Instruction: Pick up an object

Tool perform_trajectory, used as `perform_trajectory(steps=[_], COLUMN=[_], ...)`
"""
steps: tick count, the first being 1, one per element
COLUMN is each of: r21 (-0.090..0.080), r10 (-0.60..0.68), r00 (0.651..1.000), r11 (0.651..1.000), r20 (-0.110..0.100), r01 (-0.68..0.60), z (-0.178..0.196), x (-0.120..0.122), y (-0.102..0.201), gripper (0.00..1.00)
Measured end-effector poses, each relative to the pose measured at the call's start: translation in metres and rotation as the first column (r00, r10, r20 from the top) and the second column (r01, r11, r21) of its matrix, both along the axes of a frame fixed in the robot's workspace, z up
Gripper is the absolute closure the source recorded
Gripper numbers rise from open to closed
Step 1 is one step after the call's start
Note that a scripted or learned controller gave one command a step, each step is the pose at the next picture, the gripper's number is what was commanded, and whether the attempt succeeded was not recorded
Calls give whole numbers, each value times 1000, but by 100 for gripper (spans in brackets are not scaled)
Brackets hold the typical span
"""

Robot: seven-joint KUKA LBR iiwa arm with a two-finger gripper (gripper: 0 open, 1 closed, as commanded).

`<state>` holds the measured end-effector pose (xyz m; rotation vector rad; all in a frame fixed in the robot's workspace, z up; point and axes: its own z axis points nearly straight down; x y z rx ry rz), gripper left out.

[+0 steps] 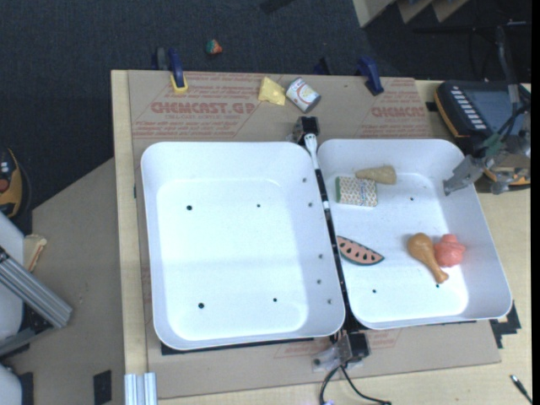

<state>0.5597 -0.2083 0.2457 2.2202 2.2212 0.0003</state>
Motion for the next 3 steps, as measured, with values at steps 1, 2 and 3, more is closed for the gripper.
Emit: perform_trajectory(steps=[1,2,3], r21=[3,3,0], r10=[5,-3,-1], r00=[1000,1000,1000], r11=[1000,1000,1000], r20=[-6,-8,0], r01=[-5,3,1], z=[-170,-161,-150], x=[84,17,21], y=[22,16,16], gripper=[0,0,100])
